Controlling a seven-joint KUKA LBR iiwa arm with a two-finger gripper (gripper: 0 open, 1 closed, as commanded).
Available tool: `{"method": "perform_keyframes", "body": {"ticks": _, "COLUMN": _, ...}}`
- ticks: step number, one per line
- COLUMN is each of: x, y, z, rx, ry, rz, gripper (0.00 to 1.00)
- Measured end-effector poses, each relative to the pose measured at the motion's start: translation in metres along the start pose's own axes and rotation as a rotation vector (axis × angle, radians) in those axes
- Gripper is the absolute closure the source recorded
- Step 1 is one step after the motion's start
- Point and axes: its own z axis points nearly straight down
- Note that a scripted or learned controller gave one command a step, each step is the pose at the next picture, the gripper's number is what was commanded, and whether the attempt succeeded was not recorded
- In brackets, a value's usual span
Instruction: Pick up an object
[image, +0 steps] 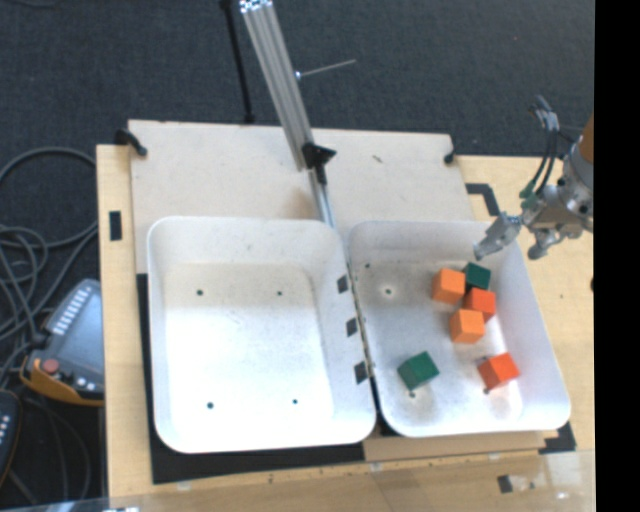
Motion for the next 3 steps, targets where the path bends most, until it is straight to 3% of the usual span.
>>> {"method": "perform_keyframes", "body": {"ticks": 1, "x": -0.018, "y": 0.065, "z": 0.156, "rx": -0.003, "ry": 0.0, "rz": 0.005, "gripper": 0.0}}
{"method": "perform_keyframes", "body": {"ticks": 2, "x": 0.015, "y": 0.039, "z": 0.189, "rx": 0.003, "ry": 0.003, "rz": 0.0, "gripper": 0.0}}
{"method": "perform_keyframes", "body": {"ticks": 3, "x": 0.013, "y": 0.041, "z": 0.176, "rx": -0.004, "ry": 0.001, "rz": 0.002, "gripper": 1.0}}
